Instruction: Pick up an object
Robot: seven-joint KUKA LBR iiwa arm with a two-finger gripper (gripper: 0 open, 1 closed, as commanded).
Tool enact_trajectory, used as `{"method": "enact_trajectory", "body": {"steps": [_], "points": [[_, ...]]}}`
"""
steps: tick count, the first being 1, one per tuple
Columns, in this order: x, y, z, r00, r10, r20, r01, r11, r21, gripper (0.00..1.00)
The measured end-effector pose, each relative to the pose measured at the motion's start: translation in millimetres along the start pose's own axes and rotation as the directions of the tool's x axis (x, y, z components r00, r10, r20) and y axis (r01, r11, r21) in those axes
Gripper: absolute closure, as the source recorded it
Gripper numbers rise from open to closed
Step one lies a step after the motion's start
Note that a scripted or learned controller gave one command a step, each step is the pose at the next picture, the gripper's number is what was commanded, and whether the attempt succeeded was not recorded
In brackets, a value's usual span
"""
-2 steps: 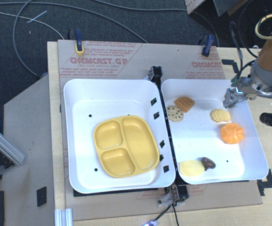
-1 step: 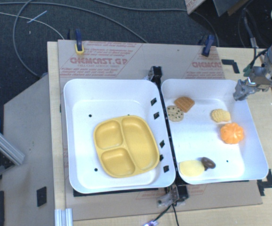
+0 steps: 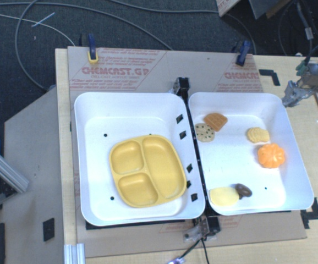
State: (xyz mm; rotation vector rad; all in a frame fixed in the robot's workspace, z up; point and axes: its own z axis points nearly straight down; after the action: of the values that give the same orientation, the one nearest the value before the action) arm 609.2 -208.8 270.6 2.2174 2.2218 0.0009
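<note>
The right bin (image 3: 291,199) holds several small items. A chocolate-chip cookie (image 3: 204,132) and an orange waffle biscuit (image 3: 216,121) lie at its far left. A pale yellow cracker (image 3: 257,135) sits right of centre, with an orange fruit (image 3: 271,155) just in front of it. Near the front wall lie a pale yellow lump (image 3: 224,196) and a small brown piece (image 3: 243,190), touching each other. My gripper (image 3: 292,97) hangs above the bin's far right corner, outside the rim and away from all the items, with nothing visibly in it.
The left bin (image 3: 87,147) contains a yellow three-compartment plate (image 3: 147,170). A black divider with clips (image 3: 189,142) runs between the bins. Blue clamps (image 3: 92,47) (image 3: 242,53) hold the board at the back. Cables (image 3: 32,21) trail on the dark floor.
</note>
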Motion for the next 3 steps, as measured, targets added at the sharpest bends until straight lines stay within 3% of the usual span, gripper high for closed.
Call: {"method": "enact_trajectory", "body": {"steps": [1, 3], "points": [[47, -11, 20, 1.0, -0.003, -0.006, 0.003, 1.0, 0.011, 1.0], [150, -46, 41, 1.0, -0.004, -0.006, 0.004, 1.0, 0.012, 1.0]]}}
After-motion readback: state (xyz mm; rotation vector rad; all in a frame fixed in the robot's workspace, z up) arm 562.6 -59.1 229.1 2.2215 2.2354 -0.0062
